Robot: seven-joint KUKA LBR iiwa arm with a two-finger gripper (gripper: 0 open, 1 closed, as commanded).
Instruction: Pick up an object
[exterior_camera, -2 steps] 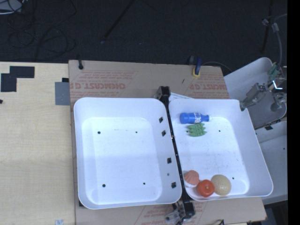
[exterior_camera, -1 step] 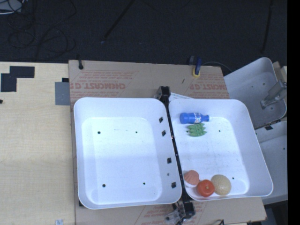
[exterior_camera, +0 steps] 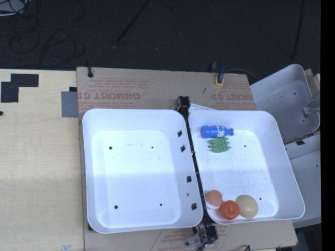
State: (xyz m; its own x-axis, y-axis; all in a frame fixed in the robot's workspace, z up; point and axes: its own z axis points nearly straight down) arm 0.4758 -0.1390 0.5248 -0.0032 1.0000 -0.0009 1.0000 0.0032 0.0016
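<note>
The right bin (exterior_camera: 272,140) holds all the objects. A small blue bottle (exterior_camera: 215,132) lies on its side near the bin's far wall, and a green leafy toy (exterior_camera: 220,145) sits just in front of it. At the near edge, a pink shell-like piece (exterior_camera: 213,197), a red tomato-like ball (exterior_camera: 229,209) and a beige round object (exterior_camera: 247,205) huddle together. A grey part of the arm (exterior_camera: 288,98) rests beyond the right bin's far right corner, away from every object.
The left bin (exterior_camera: 94,140) stands beside the right one, with a black clipped divider (exterior_camera: 189,161) where they meet. Cardboard lies under both bins. A pale wooden bench top stretches to the left.
</note>
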